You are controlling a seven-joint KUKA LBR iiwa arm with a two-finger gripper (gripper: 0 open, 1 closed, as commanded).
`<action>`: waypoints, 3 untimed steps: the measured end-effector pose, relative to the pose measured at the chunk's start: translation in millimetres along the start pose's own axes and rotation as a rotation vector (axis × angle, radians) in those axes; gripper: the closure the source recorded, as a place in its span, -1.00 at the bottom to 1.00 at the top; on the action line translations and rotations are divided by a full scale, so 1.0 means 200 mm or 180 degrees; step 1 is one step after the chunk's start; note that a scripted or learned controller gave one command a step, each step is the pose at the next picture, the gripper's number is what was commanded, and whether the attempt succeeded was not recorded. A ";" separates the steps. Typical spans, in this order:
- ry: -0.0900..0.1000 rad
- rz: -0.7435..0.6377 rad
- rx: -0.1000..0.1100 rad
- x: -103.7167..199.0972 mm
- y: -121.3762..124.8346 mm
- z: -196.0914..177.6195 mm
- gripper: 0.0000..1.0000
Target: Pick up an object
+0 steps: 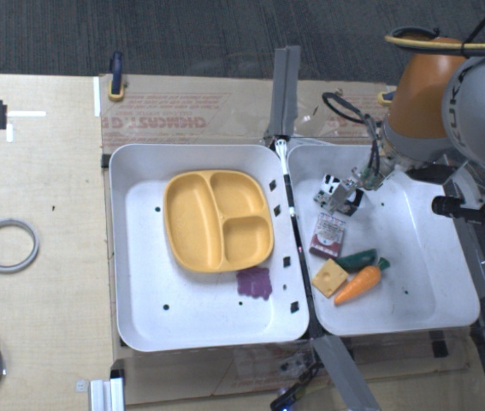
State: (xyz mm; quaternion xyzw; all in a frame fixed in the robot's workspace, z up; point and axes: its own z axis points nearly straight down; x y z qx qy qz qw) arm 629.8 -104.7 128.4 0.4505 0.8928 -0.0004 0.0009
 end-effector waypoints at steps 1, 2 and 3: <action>-0.0003 0.0417 -0.0001 -0.08 0.12 0.18 -1.00; -0.0016 0.0408 -0.0003 -0.08 0.13 0.13 1.00; 0.0000 0.2050 0.0007 0.10 0.20 -0.32 1.00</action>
